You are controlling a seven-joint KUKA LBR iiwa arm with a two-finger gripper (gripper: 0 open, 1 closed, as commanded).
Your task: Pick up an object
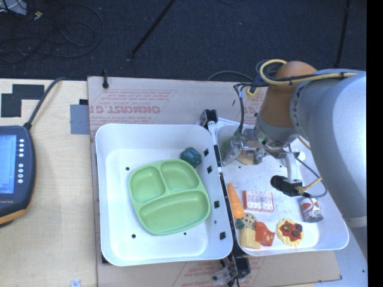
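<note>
Nearest the camera, the front wall of the left bin (161,257) is seen, and in that bin lie a green tray (169,197) with three compartments and, touching its far right corner, a small teal object (191,155). Further left, on the surface (54,232), a pendant (13,169) with a lit screen is set well apart from the bins.

Across the divider, the right bin (335,239) holds the candidates for picking: a carrot (236,204) along the left wall, a red-and-white box (258,201) beside it, a cluster of small food pieces (256,231) at the front, a round pizza toy (290,232) next to them, and a can (310,209) by the right wall.

The hand (246,150) is lowered at the far left corner of the right bin, where a pale object (246,158) is partly hidden under it. Whether the hand is open or closed cannot be told, and no grip can be confirmed.

For this step to be done well, the descent should be centred on a single item, kept clear of the bin wall and divider, and the closing should be finished before any lift is begun. A grasp so near the corner is judged likely to slip.
</note>
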